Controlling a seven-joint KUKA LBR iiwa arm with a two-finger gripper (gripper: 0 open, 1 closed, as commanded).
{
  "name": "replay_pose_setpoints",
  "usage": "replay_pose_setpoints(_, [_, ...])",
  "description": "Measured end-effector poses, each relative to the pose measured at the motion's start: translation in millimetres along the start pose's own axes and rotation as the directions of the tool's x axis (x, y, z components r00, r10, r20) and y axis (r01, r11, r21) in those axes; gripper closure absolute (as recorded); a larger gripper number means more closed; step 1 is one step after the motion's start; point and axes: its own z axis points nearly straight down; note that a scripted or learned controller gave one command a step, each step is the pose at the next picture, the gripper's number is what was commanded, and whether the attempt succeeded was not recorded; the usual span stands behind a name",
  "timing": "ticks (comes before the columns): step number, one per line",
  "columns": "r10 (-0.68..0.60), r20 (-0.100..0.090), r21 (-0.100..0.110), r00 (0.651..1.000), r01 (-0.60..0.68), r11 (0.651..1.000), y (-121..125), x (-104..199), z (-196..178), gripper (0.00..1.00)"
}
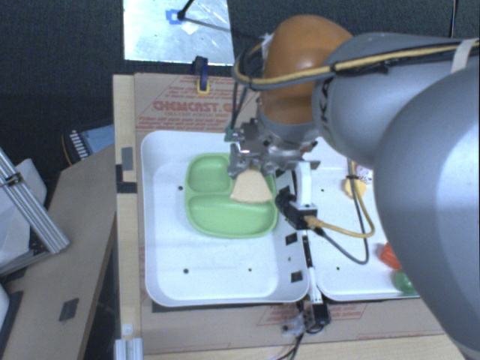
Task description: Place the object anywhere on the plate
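In the left bin [161, 276] the claw [250, 165] hangs over the green plate's [225, 220] right side, a tan wedge [251, 190] directly below; its grip cannot be told.

plate [225, 220]: glossy green plastic | bins [169, 261]: smooth white plastic | arm [420, 133]: matt grey
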Motion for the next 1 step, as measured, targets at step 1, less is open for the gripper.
replay_pose_setpoints(1, [0.005,0.003,0.000,1.000,-0.005,1.000,0.4,-3.9,0.1,0.00])
